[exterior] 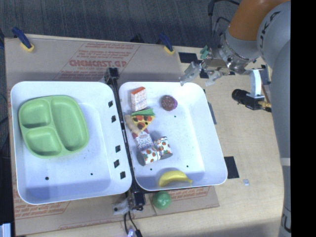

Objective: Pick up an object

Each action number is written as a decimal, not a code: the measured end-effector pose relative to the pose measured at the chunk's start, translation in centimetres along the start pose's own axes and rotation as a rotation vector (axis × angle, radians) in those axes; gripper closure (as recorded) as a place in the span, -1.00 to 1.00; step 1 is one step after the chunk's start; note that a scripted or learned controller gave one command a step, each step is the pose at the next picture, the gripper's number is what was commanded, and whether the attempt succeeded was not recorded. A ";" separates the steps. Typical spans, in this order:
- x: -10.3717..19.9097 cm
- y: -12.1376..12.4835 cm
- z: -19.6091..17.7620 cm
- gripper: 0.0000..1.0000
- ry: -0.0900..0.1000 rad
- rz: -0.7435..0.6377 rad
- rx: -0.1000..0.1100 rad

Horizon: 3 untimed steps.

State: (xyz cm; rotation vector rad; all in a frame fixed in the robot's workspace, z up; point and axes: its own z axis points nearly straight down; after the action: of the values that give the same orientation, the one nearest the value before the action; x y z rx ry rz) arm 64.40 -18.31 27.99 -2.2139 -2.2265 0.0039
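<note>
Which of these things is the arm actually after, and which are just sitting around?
Could be picked:
small carton
round brown piece
pizza slice
patterned boxes
banana

Just lying about:
green divided tray
green ball
blue clamps

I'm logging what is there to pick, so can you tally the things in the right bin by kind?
Cartons and boxes: 3, the orange carton and two small patterned boxes
Toy food: 3, the pizza slice, banana and round dark piece
Total: 6
</note>
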 end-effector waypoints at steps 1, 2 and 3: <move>2.1 -5.3 -1.4 -1.00 0.002 0.001 -0.001; 6.2 -4.2 13.2 -1.00 0.001 -0.002 0.004; 6.2 -4.1 12.1 1.00 0.000 -0.005 0.004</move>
State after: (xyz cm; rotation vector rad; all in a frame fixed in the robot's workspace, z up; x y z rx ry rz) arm 60.19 -12.15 15.93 -2.2063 -2.2309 0.0083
